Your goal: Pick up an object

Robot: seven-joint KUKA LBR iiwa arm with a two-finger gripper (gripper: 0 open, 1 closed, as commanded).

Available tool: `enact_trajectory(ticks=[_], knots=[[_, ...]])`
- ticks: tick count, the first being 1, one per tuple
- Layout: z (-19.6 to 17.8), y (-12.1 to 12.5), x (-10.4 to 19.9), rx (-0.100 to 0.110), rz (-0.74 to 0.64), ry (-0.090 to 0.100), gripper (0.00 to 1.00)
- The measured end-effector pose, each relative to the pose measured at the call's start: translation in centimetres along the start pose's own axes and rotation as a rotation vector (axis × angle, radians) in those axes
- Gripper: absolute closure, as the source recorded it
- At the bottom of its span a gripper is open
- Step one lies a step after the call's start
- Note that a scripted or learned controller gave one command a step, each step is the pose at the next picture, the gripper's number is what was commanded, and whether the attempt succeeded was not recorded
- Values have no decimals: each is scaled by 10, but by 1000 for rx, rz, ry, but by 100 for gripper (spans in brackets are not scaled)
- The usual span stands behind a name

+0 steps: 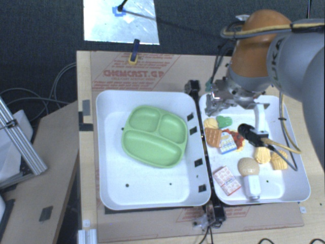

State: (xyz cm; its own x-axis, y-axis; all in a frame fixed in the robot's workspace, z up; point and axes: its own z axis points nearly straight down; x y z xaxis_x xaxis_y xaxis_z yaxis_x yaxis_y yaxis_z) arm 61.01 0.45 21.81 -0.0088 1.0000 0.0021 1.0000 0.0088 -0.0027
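Gripper [216, 101], its grasp state not discernible, is hovering at the upper left of the right bin [294, 187] above crowded toys [226, 136], where clutter is risking a glancing or empty grasp.

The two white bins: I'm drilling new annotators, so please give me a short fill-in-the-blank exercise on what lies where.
1. The green divided plastic plate lies in the ____ bin of the view.
2. That plate has ____ compartments.
3. The grey arm's gripper hangs over the ____ bin's far corner.
4. The small toys are heaped in the ____ bin.

Missing words: left; three; right; right
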Motion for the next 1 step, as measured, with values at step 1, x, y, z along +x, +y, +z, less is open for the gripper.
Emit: enact_trajectory(ticks=[1], knots=[[-7,-2,10,-4,2,-1,100]])
